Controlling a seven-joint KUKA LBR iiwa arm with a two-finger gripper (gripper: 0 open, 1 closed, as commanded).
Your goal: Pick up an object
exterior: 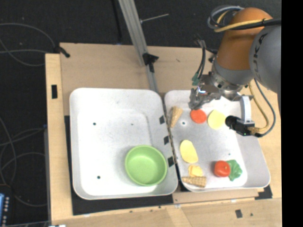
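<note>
**A:** Going left to right, what lay on the tabletop?

**B:** The left bin came first, with a green bowl near its lower right corner. Just past the divide, at the left edge of the right bin, a pale cone-shaped piece lay with its long axis running up and down the view.

**A:** And further right?

**B:** In the right bin's lower half sat a yellow oval piece, and below it a small yellow block touching a waffle-patterned piece. To the right of those was a red tomato-like toy with a green leaf. In the upper part an orange-red round piece lay just beside a pale yellow round one.

**A:** Where was the claw?

**B:** Over the right bin's upper left corner, under the grey and orange arm. Whether it was released or clenched could not be told; the wrist hid that much. Nothing could be seen grasped in it.

**A:** So which object did the next move turn on?

**B:** My judgement was the orange-red round piece. It lay directly below the claw in the view, very near, perhaps touching, though the slanted view left height unclear. Being round, it had no long axis to line up with. The yellow round piece lay a little further right, and the cone lay down-left, near the bin wall, which I judged harder to reach.
</note>
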